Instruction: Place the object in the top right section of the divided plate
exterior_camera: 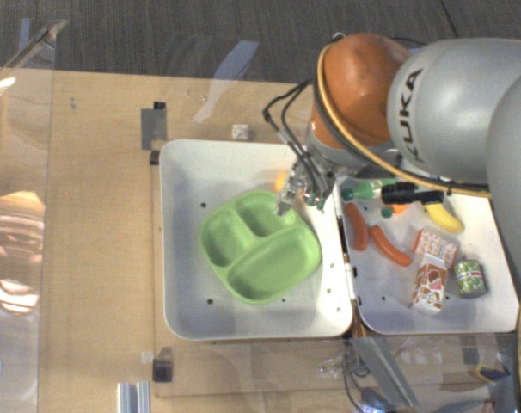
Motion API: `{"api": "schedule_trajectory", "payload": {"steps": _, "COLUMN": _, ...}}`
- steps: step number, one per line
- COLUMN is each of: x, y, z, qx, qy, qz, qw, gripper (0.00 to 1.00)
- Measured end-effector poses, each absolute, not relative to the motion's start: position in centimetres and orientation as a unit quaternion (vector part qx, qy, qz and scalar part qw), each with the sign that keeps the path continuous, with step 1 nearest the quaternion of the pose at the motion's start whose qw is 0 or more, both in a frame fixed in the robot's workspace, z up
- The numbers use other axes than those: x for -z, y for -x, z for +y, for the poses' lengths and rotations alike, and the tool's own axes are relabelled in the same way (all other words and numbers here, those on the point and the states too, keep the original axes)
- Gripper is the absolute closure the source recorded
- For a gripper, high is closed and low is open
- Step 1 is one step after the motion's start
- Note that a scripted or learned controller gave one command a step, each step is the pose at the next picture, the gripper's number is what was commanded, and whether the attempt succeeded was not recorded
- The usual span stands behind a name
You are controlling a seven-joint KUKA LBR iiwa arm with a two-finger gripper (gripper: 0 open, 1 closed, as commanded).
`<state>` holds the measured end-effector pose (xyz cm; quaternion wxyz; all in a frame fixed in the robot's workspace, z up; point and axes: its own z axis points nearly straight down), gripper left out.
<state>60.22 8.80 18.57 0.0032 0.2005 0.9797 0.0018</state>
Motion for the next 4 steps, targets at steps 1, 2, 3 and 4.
{"api": "schedule_trajectory", "payload": {"steps": 1, "x": -21.4, "y": -62.1, "z": 4.3, "qx": -0.0014, "qy": -0.168, "qz": 0.986, "qw": 0.005, "gripper": 1.0}}
{"api": "schedule_trajectory", "payload": {"steps": 2, "x": -18.6, "y": -63.2, "z": 4.2, "qx": -0.0014, "qy": -0.139, "qz": 0.99, "qw": 0.004, "gripper": 1.0}}
{"api": "schedule_trajectory", "payload": {"steps": 3, "x": -18.7, "y": -61.4, "z": 6.8, "qx": -0.0017, "qy": -0.047, "qz": 0.999, "qw": 0.004, "gripper": 1.0}}
{"api": "schedule_trajectory", "payload": {"steps": 4, "x": -18.9, "y": -65.9, "z": 9.2, "qx": -0.0016, "qy": 0.041, "qz": 0.999, "qw": 0.005, "gripper": 1.0}}
